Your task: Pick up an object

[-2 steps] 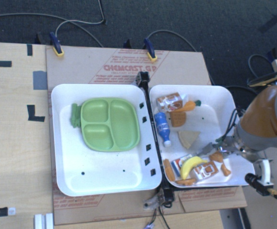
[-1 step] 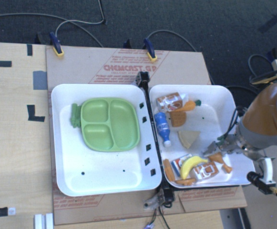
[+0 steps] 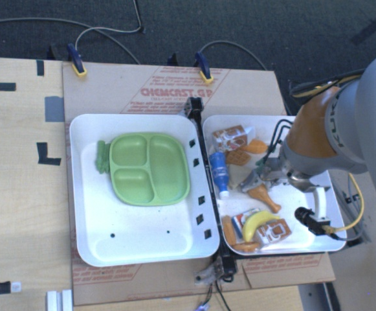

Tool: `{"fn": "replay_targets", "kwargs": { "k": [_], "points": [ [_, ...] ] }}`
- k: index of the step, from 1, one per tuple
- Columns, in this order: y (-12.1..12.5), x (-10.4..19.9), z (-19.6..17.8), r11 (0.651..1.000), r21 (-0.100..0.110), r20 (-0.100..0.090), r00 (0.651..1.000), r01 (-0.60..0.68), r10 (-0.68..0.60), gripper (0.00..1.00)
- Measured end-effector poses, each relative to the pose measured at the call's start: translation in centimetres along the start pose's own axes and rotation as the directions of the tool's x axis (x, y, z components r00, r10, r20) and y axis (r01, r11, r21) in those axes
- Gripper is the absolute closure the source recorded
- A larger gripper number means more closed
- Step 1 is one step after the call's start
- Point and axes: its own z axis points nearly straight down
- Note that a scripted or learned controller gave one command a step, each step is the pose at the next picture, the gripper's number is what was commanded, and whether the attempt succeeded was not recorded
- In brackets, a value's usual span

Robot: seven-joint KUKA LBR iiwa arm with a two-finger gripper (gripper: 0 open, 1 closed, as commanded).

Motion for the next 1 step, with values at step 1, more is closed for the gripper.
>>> {"fn": "replay_targets", "kwargs": {
  "k": [1],
  "points": [
    [4.83, 9.03, -9.74, 1.000, 0.006, -0.001, 1.000, 0.000, 0.000, 1.00]
  ]
}}
